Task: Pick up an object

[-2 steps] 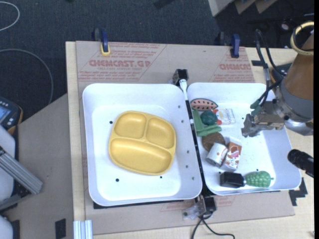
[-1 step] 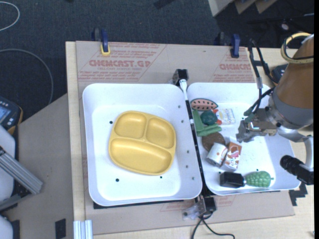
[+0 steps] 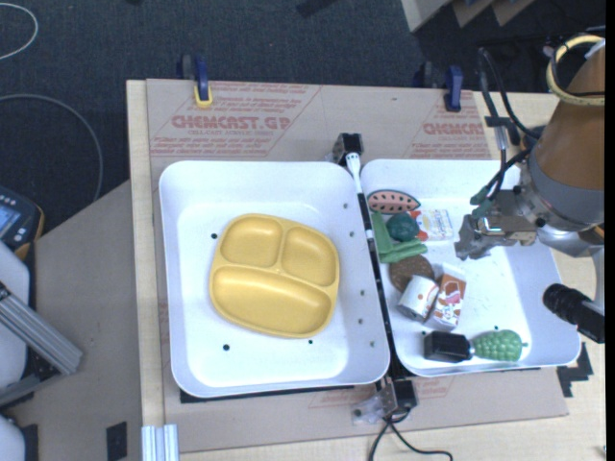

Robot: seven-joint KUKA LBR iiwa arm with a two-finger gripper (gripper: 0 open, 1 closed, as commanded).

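Over the right bin point(image 3: 538, 286), gripper point(image 3: 478, 241) hovers above clutter, fingers' opening indeterminate and nothing visibly held, positioned for a descent; nearest candidates, green toy point(image 3: 402, 229) and can point(image 3: 418, 299), lie just left.

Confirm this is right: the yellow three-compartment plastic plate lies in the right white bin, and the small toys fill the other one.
Not right. The camera view shows the yellow three-compartment plastic plate in the left white bin; the small toys lie in the right white bin.

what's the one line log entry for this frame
gripper: above right bin, nothing seen held | yellow plate: left bin
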